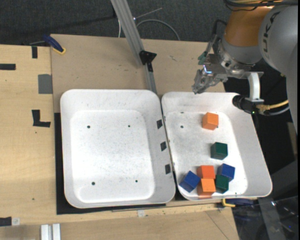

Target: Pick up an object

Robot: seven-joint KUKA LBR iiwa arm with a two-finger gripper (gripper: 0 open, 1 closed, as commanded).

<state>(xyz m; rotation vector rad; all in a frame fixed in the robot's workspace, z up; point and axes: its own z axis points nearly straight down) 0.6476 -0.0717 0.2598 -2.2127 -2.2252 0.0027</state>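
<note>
Bench [19,134] was tan board with black tape marks along its left side and a grey patch [45,83] near the top left. A blue-and-yellow clamp [55,43] sat at the upper left corner of the board. A grey metal strut [128,24] ran down at a slant from the top to a black bracket just above the gap between the bins.

Left bin [109,98] was white, speckled, with a few small dark dots on its floor. It touched the right bin [250,134] along the shared edge, where some small black clips sat.

All the blocks were in the right bin. An orange block [210,120] lay alone in the upper half, well apart from the rest. A dark green block [219,150] lay below it, also on its own. At the near end was a tight cluster: blue block [190,181] at the left, red-orange block [206,171] just beside it, a second orange block [207,186] touching that one from below, another green block [222,183] to the right, and a second blue block [227,171] above the green one.

My claw [202,83] hung over the far rim of the right bin, up and left of the lone orange block and clear of every block. Nothing was between the fingers. Whether they were open or closed I could not tell: tips were small and blurred together. My wrist with the orange band [247,24] came in from the upper right, with a cable looping beside it.
</note>
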